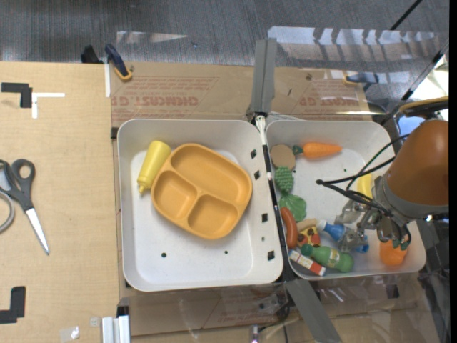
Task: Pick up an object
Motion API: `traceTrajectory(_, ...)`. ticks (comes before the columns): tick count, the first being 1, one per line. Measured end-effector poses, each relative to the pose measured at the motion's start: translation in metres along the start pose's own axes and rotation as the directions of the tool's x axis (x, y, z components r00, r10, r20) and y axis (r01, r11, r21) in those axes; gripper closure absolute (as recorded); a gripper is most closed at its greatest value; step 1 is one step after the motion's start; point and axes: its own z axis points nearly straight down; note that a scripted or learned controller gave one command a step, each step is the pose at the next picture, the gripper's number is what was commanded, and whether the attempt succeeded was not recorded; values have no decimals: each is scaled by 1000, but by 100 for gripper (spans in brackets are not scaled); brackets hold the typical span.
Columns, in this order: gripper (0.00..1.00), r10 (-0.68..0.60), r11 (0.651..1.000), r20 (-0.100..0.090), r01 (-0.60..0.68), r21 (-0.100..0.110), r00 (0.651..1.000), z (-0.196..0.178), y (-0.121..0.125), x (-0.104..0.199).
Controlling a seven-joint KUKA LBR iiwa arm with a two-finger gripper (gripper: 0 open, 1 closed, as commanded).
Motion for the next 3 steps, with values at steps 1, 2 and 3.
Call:
traceTrajectory(1,100,-270,963,-19,270,-9,963,-34,-64,-8)
traceTrajectory(2,100,-111,994,-24,111,-7,993,1,30,-38)
traceTrajectory(3,100,-396,918,-20,395,-12,918,5,-22,-29)
